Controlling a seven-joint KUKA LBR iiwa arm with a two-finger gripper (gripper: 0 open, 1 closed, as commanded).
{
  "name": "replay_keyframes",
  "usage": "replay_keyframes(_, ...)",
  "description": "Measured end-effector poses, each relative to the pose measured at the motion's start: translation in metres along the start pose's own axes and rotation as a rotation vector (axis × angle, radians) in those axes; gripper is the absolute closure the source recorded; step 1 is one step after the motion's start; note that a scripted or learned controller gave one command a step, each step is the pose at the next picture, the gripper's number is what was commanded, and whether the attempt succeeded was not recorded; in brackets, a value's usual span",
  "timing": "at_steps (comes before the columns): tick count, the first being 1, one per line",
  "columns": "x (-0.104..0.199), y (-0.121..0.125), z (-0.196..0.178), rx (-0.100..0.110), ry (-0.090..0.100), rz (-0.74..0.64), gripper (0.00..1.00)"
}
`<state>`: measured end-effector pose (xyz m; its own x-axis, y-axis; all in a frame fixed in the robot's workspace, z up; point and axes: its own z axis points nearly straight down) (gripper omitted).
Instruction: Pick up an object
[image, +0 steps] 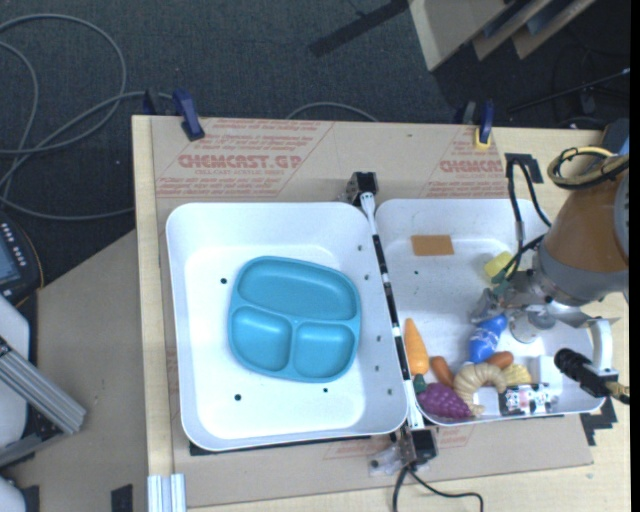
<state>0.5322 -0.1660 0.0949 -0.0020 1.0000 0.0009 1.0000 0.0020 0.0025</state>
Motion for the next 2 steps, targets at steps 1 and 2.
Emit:
replay_keyframes(1, 0.062, -0.008, 0.01, 0.003, -0.001, -0.003, 1.0)
replay_keyframes(2, 0.178, 0.029, -0.096, -0.011, 0.002, -0.011, 1.0)
